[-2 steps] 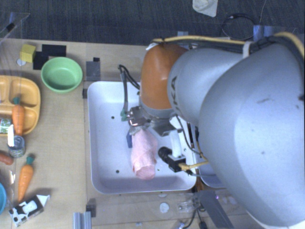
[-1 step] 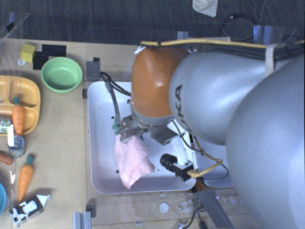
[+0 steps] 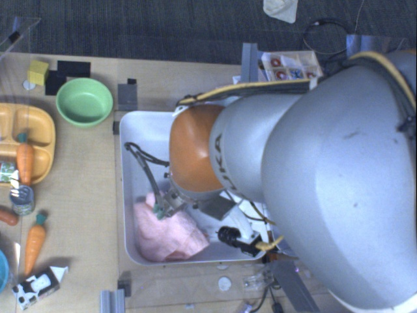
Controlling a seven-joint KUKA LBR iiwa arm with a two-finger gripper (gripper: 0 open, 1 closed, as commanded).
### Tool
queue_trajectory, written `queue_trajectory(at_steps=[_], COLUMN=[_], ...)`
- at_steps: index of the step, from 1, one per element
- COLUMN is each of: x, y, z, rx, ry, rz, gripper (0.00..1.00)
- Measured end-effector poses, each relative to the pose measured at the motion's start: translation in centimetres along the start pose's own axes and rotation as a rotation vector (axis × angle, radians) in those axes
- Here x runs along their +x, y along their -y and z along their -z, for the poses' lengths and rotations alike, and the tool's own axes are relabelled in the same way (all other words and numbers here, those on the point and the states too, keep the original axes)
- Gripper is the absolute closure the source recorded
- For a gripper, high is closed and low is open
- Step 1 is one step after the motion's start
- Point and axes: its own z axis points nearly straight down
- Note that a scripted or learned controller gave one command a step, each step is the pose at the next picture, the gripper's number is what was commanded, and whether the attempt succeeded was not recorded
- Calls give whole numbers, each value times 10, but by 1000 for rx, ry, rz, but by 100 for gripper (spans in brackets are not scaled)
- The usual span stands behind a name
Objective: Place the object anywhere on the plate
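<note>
The arm (image 3: 306, 168) fills most of the right side, and its orange band (image 3: 193, 150) sits right over the white bin (image 3: 140, 132). The gripper (image 3: 163, 205) is down in the bin, right at the top edge of a pink cloth (image 3: 166, 237); it looks like it's touching it, but honestly I can't tell. The cloth is bunched in the bin's near corner, just below the gripper. Way off to the gripper's left, outside the bin, there's a yellow plate (image 3: 39, 126) with a carrot (image 3: 25, 163) on it, and a green bowl (image 3: 84, 102) up beyond that.
</note>
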Motion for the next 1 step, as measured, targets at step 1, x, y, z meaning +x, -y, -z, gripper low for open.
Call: queue_trajectory(at_steps=[1], x=[-1], y=[3], z=[-24], rx=[-19], ry=[0], rz=[-243], gripper=[100])
